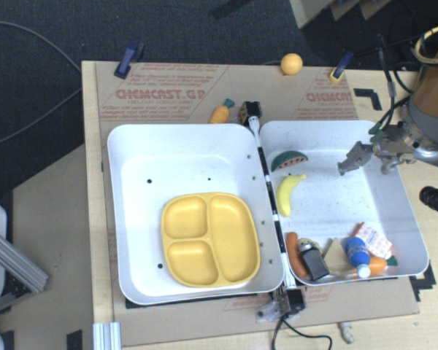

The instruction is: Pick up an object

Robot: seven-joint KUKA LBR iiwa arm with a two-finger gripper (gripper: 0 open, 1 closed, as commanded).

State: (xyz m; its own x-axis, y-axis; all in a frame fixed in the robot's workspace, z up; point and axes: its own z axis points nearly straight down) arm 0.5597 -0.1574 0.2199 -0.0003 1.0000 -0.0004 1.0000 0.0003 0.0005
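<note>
My gripper (368, 164) hangs over the right bin (405, 203), near its upper right part, and stands open with nothing between its fingers. To its left lie a watermelon slice (288, 160) and a yellow banana (287, 193) by the bin's left wall. Along the front wall sit a red sausage (294, 252), a black block (315, 262), a blue bottle (356, 254), a red-and-white packet (373, 238) and an orange piece (380, 266). The gripper is well apart from all of them.
The left bin (131, 159) holds a yellow divided plate (210, 238). On the board behind the bins lie an orange ball (291, 63) and a small orange toy (220, 113). Blue clamps (128, 59) grip the board's far edge.
</note>
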